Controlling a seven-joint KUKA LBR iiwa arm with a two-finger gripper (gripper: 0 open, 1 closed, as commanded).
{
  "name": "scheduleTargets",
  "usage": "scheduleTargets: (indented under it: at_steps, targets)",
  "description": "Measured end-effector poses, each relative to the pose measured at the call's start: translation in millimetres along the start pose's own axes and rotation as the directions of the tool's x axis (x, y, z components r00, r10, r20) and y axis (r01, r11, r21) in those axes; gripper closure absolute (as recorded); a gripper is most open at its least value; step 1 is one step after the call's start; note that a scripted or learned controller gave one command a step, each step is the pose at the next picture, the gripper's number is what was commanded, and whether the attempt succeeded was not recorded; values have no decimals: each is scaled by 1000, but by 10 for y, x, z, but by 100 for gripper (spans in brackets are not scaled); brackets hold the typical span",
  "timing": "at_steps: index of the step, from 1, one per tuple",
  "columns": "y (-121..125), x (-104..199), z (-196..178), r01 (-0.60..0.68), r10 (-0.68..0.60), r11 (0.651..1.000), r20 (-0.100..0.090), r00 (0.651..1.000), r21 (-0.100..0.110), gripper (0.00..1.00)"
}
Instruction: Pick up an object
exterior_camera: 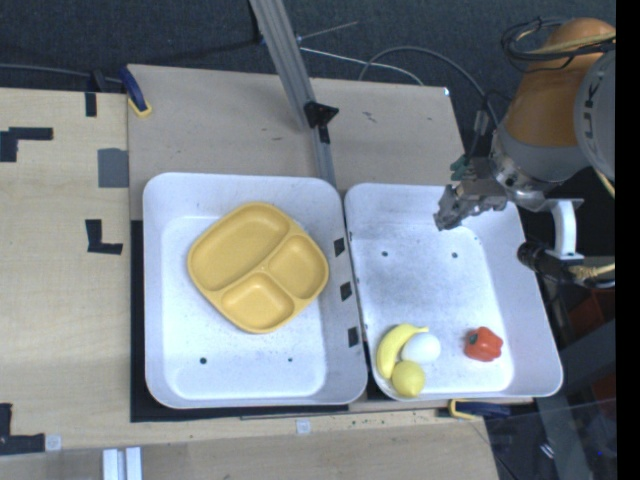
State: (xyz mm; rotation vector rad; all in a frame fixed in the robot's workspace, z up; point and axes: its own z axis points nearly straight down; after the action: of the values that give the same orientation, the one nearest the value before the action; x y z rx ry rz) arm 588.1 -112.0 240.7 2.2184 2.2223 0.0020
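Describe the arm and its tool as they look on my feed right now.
The arm is grey with a broad orange band above the wrist. Black cable loops over its top. The tool is small, dark grey metal with a touch of teal by its mount, above the right bin.

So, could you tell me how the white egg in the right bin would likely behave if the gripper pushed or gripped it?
The white egg looks smooth and rounded, so it would probably roll or slip from a pinch. It sits against the banana and lemon, which may block it or get shoved along. The gripper is well away from it.

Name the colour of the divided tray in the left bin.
Yellow divided tray, camera view.
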Motion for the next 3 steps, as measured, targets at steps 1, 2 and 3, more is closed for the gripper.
scheduleTargets:
  at_steps: [1,2,3]
  targets:
    - [213,444,-14,4,-4,1000,-2,1000,2,100]
    - [399,1012,-51,6,-6,1000,-3,1000,2,100]
    - [428,1537,-22,5,-5,1000,-1,1000,3,100]
